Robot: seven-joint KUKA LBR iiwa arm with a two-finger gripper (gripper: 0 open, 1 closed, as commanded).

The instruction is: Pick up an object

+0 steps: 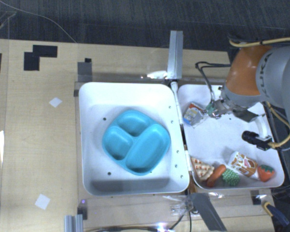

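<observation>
Orange, green and printed toy foods are lying along the near wall of the right bin (282, 179): a pizza slice (200, 167), a carrot (216, 174), a broccoli piece (230, 177), a small carton (244, 164) and an orange fruit (266, 172). They are crowding together, several of them touching. Were I going for this cluster, I judge I would be risking a double catch or a shove into the wall. They are sitting well apart from my gripper, so I am not treating them as the target.

Further in, my gripper (213, 109) is hanging low over the far left part of the same bin. A small crumpled packet (193, 115) is lying just beside it, on the side toward the rim shared with the left bin (87, 129). I cannot tell whether my gripper is apart or together, as the wrist is masking it. I am not recording the packet as held.

Main hazard, in my judgement: I am sitting off to one side of the packet, so a descent from here is likely to be clipping its edge. It looks light, and a nudge could be sliding it against the rim. The blue divided plate (135, 141) is lying in the left bin, well apart.

Farthest back, a black cable (205, 74) is looping near my wrist and could be snagging.
</observation>
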